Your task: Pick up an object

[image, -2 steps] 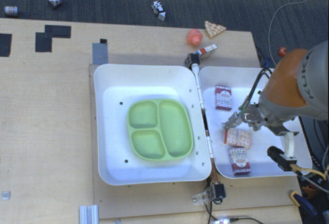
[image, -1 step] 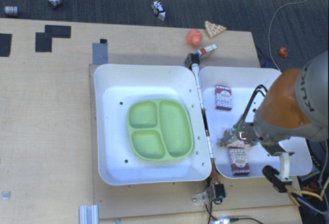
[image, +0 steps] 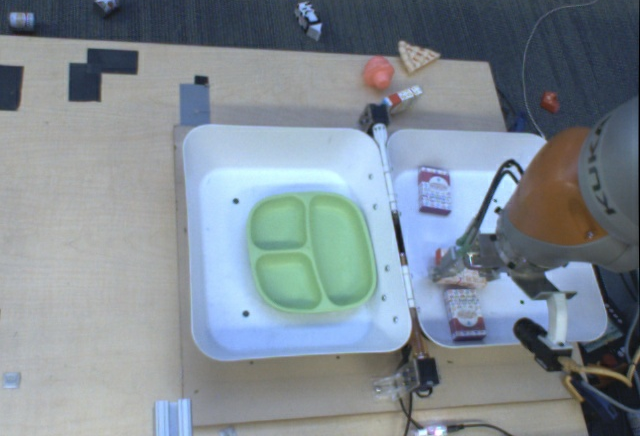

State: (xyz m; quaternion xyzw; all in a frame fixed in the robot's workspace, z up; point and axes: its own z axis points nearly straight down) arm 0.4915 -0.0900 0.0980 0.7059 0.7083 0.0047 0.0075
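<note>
My hand [image: 462,267] hovers over a crinkled red-and-white snack packet [image: 465,312] in the right white bin [image: 500,149]; grip state unclear. Light, slippery; I'd pinch its middle.

No text, brand or number can be read here. The small red packet [image: 434,191] in the right bin [image: 500,149] carries a white panel with marks too small to make out, and the printing on the red-and-white packet [image: 465,313] below it is also blurred.
</note>
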